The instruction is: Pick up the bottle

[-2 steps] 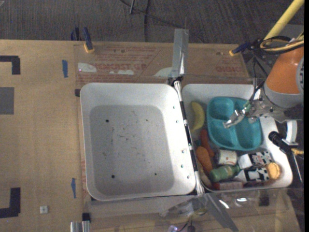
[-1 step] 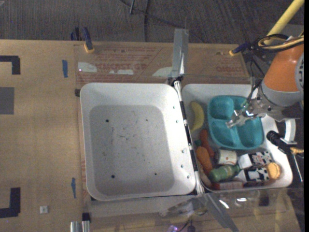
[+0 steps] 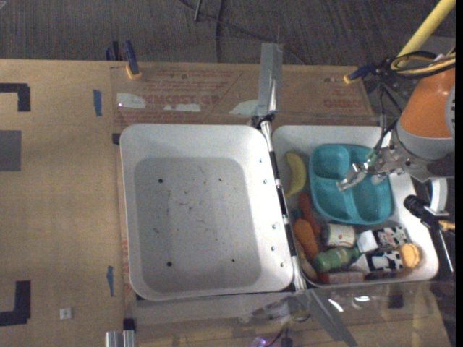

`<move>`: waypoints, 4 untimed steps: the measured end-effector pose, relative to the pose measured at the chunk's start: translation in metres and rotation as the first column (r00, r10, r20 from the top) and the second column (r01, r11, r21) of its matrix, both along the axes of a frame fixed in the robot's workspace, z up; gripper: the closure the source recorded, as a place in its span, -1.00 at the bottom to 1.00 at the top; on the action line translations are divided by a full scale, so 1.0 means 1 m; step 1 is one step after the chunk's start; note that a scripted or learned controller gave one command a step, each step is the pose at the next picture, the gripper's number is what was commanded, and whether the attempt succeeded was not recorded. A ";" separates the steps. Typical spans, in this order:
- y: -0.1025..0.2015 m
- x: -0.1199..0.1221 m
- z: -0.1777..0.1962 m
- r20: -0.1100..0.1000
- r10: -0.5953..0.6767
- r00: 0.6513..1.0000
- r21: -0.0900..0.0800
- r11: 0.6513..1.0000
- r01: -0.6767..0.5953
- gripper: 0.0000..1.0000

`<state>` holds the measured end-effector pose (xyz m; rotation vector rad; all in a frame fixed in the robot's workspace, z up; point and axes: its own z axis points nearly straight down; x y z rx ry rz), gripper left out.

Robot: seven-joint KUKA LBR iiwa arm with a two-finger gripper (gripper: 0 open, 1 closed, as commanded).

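bins (image 3: 194, 139): 2 | teal tray (image 3: 351, 183): 1 | bottle (image 3: 336, 257): 1 | banana (image 3: 295, 173): 1 | carrot (image 3: 306, 238): 1

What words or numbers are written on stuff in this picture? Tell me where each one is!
None can be read.
Cardboard sheets behind the bins: reddish printing, too blurred to read.
Green bottle in the right bin: label too small to read.
Black-and-white carton beside it: only cow-like patches show, no readable letters.
Left bin: just dark specks, no writing.
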<state>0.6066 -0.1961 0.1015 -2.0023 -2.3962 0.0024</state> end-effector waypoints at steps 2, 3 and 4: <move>0.007 0.000 0.000 -0.041 -0.140 0.989 0.035 0.989 0.141 1.00; -0.006 -0.001 0.000 -0.030 -0.152 0.988 0.016 0.988 0.153 -1.00; -0.012 0.009 -0.006 -0.053 -0.182 0.982 0.015 0.983 0.183 -1.00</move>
